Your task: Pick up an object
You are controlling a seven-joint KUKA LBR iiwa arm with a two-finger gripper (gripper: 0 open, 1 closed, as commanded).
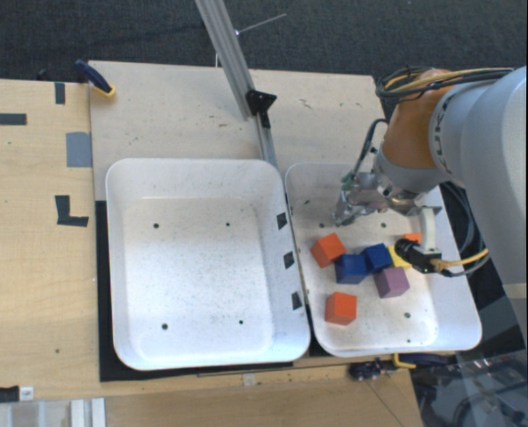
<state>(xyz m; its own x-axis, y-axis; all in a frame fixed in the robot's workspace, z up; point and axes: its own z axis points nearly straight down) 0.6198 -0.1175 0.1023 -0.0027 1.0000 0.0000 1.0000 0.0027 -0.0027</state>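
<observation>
Your gripper (348, 210) hung over the upper part of the right bin (451, 327), just above the cluster of blocks, with the grey arm (477, 132) and its orange band (411, 136) reaching in from the right side of the view. You could not have told from this angle whether it was open or closed (the tip was small and blurred against the white floor of the bin), and nothing showed between its tips.

You had five blocks lying in that right bin. One orange block (328, 249) sat nearest the gripper, just below it and tilted a little. Two blue blocks lay beside it: the larger one (352, 268) touching or nearly touching the orange block, the smaller one (377, 256) pressed against its right side. A purple block (391, 281) rested just below and to the right of the blue pair. A second orange block (340, 309) stood apart, lower in the bin, toward its near edge.

You also had the left bin (122, 238) alongside, its rim overlapping the right bin's edge. A slanted metal pole (224, 38) crossed the top of the view and ended at a black clamp (260, 102) behind the bins. Yellow and black cables (442, 261) looped off the wrist over the right bin's far side.
</observation>
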